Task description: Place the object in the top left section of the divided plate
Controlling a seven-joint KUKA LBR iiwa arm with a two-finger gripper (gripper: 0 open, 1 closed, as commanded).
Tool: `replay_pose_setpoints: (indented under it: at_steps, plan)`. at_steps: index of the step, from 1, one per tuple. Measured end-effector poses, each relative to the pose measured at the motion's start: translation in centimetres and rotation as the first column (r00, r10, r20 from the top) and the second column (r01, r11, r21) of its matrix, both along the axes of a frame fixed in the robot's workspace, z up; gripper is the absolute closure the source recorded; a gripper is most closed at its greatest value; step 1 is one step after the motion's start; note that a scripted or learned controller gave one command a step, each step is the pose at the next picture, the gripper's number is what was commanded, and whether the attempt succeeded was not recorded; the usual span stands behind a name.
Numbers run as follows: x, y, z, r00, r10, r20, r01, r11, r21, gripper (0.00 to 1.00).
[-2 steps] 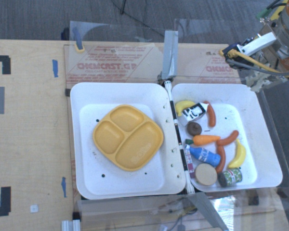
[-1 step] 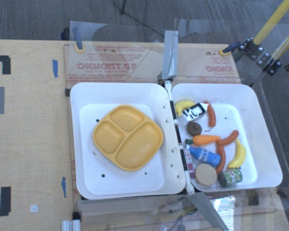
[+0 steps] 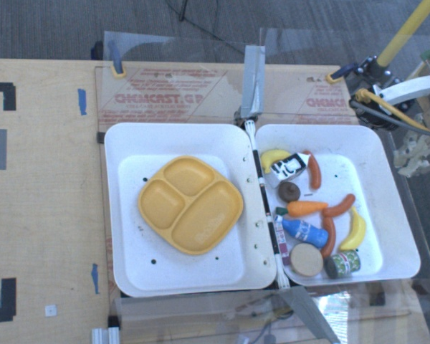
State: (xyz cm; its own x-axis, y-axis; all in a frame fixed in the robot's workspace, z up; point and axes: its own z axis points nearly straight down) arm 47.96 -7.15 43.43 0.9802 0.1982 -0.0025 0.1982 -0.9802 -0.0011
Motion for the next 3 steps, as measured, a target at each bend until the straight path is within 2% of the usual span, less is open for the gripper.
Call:
replay_pose_setpoints:
  at_steps: [1,2,3]
  plan:
    - [3.8,-1.0,-3.0,1.0,-0.001,0.0,0.001,1.0,0.0,1.0]
    - [5.1,-1.5,0.0,0.998,0.058,0.002,-0.058,0.998,-0.001,1.0]
    - [2.4,-9.6,0.0,0.997,0.076,-0.001,-0.076,0.997,0.001,1.0]
